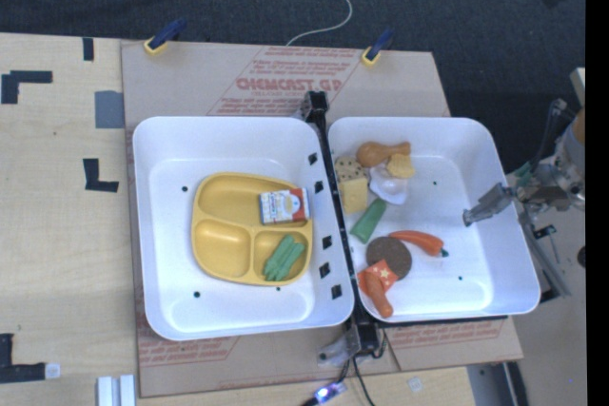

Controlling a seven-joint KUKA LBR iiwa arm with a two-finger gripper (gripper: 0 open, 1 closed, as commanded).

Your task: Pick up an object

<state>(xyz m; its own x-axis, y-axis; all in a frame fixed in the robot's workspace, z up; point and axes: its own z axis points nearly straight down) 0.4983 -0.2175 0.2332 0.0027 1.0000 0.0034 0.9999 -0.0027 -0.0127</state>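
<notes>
the grey two-finger gripper point(482, 207) hangs over the right edge of the right shallow white bin point(476, 295), with nothing between its fingers; how wide they stand cannot be told. the pick looks not yet begun. the nearest candidate, an orange toy carrot point(417, 241), lies mid-bin beside a brown round disc point(389, 256). a yellow divided plastic tray point(226, 242) sits in the left bin.

Carrot point(417, 241): orange, lying flat near the middle of the right bin.
Brown disc point(389, 256): flat, just left of it.
Green block point(367, 220): slanted, near the divider.
</notes>
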